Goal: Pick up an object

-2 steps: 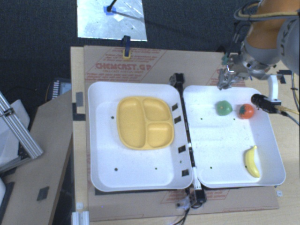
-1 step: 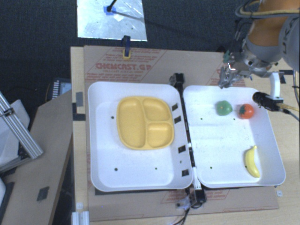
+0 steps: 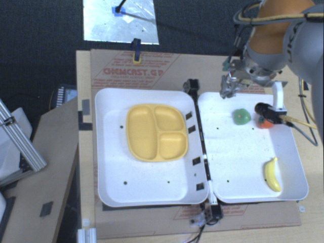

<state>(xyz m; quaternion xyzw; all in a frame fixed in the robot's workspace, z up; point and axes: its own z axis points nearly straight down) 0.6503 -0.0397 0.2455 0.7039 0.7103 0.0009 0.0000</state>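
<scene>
Two bins: shallow white trays sit side by side on the bench (image 3: 86, 65), the left bin (image 3: 109, 181) and the right bin (image 3: 298, 186) meeting along a dark hinged seam.
Left bin: a yellow divided plate (image 3: 156, 132) with three compartments lies flat near its middle.
Right bin: a green rounded object (image 3: 242, 116) rests in the upper half, an orange object (image 3: 264, 123) lies just to its right (partly covered by a black fitting), and a yellow banana (image 3: 272, 174) lies near the lower right corner, well apart from the other two.
Arm: the grey arm (image 3: 306, 44) with its orange band (image 3: 278, 19) reaches in from the right, angled down toward the far edge of the right bin.
End effector: the end effector (image 3: 229, 87) hangs over the upper left corner of the right bin, up and to the left of the green rounded object and apart from it; whether it is apart or together cannot be told at this angle, and nothing shows between its tips.
Bench surface: brown board with red lettering under both bins.
Beyond the bench: a shiny foil-like sheet (image 3: 121, 14) lies on dark carpet behind the bins.
</scene>
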